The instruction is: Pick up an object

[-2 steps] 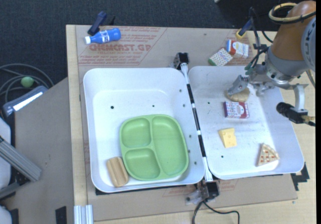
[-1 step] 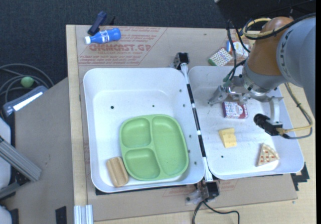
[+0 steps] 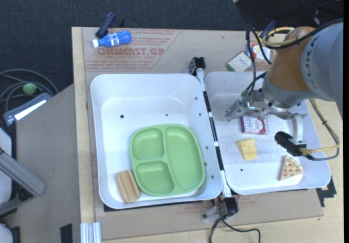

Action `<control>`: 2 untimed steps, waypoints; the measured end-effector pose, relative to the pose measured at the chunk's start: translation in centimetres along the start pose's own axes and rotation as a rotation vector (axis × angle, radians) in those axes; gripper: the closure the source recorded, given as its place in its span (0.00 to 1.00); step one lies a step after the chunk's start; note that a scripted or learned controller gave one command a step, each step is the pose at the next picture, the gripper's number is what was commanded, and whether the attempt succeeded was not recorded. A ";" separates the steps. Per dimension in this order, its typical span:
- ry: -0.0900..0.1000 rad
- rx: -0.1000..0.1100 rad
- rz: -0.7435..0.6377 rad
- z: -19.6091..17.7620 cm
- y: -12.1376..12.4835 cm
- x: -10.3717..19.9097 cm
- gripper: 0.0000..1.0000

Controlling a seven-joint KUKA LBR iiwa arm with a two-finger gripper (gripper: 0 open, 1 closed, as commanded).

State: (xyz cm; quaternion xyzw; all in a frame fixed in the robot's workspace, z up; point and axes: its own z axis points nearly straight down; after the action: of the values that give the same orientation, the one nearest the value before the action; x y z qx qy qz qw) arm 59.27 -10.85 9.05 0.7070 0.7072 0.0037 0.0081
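gripper [image 3: 252, 109] low over red-and-white packet [image 3: 254, 125]

You cannot tell from this angle how the gripper [image 3: 250, 107] is set: the wrist hangs over it and covers the top edge of the red-and-white packet [image 3: 254, 125]. The arm [image 3: 322, 62] runs off the right edge. Its bulk hides part of the patterned box [image 3: 239, 62] and the right bin's [image 3: 267, 184] far corner.

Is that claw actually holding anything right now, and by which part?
It cannot be told. The claw sits low over the red-and-white packet in the right bin, but the arm hides any grip.
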 end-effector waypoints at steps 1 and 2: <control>0.001 0.001 0.000 0.0 -3.5 -1.5 0.00; 0.000 -0.003 0.001 -1.1 -3.3 -1.6 1.00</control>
State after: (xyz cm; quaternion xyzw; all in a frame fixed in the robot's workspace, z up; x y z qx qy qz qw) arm 55.91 -12.40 10.13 0.7072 0.7069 0.0048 0.0092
